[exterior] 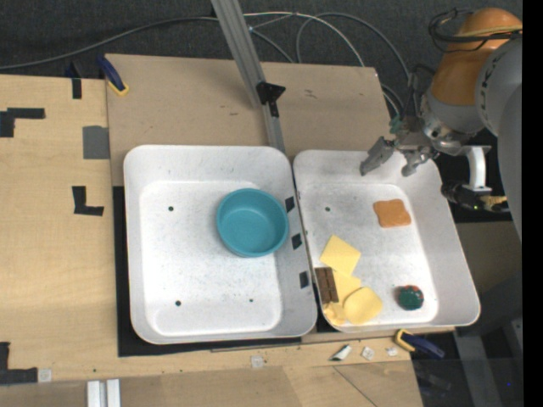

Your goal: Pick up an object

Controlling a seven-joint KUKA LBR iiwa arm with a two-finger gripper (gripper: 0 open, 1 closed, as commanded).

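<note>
Yellow pieces (pixel 349 285) lie at the right bin's (pixel 450 253) near edge, beside a green ball (pixel 411 297). Farther back, the tool (pixel 393 161) hangs with fingers apart and unloaded above the far rim, near the orange block (pixel 393 214); pickup is not yet done.

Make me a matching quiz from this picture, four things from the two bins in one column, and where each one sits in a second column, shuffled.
Things:
1. blue bowl
2. orange sponge
3. green ball
4. brown block

Places:
A. right bin, near corner by the outer wall
B. middle of the left bin
C. right bin, near end beside the wall shared with the left bin
D. right bin, just below the gripper

Pairs: 1-B, 2-D, 3-A, 4-C
</note>
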